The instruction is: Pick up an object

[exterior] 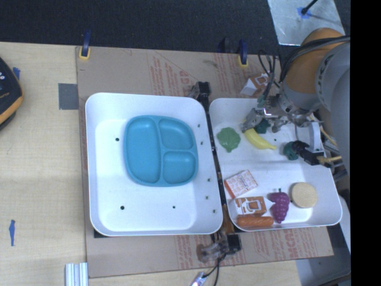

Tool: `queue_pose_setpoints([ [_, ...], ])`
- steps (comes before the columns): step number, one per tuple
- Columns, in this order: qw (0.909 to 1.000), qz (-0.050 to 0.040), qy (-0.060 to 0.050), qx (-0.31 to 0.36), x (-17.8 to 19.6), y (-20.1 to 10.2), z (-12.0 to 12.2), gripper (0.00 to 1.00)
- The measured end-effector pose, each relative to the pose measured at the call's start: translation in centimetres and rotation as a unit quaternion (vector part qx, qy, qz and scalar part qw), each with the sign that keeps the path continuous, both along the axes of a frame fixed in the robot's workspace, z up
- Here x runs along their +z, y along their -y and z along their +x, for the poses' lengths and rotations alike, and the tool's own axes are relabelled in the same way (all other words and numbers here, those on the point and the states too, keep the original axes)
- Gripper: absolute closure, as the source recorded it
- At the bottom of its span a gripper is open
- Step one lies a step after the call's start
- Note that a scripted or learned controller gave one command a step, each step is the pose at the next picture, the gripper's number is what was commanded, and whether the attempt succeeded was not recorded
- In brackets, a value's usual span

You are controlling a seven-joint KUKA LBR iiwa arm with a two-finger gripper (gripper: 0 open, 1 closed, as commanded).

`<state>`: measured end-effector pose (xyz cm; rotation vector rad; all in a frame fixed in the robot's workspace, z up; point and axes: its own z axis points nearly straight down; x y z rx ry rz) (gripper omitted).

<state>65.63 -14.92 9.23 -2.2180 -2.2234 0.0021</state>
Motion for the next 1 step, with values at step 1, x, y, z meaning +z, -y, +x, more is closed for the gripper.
queue_pose_setpoints([
  [1, 1.0000, -0.0002, 0.001, 0.000, 0.01, 1.39, 0.01, 0.00],
])
